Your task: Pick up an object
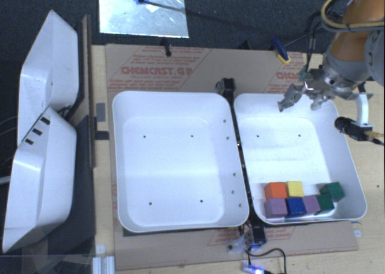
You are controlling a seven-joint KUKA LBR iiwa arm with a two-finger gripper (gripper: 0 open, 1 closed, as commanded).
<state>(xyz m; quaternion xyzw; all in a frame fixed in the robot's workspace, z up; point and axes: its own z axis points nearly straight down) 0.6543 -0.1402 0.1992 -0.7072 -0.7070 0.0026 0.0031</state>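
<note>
We are looking down on two shallow white bins sitting side by side on the counter (180,62), which is covered by a printed cardboard sheet. The left bin (123,164) is showing us just its white floor, dotted with a few small dark holes.

The right bin (352,173) is holding all the blocks, and they are crowding together in its near corner, at the lower right. An orange block (276,189) and a yellow block (295,188) are sitting next to each other in the back row, touching. In front of them a purple block (275,207), a blue block (295,206) and a lilac block (311,204) are lining up along the bin's near wall. Two dark green blocks are finishing the cluster on the right — one (332,191) sitting slightly farther back, the other (325,202) just beside the lilac block.

The arm (355,26) is reaching in from the right, and its gripper (302,99) is hanging over the far edge of the right bin, well apart from the blocks. Its jaws are spread, with two fingers pointing down and nothing between them.
</note>
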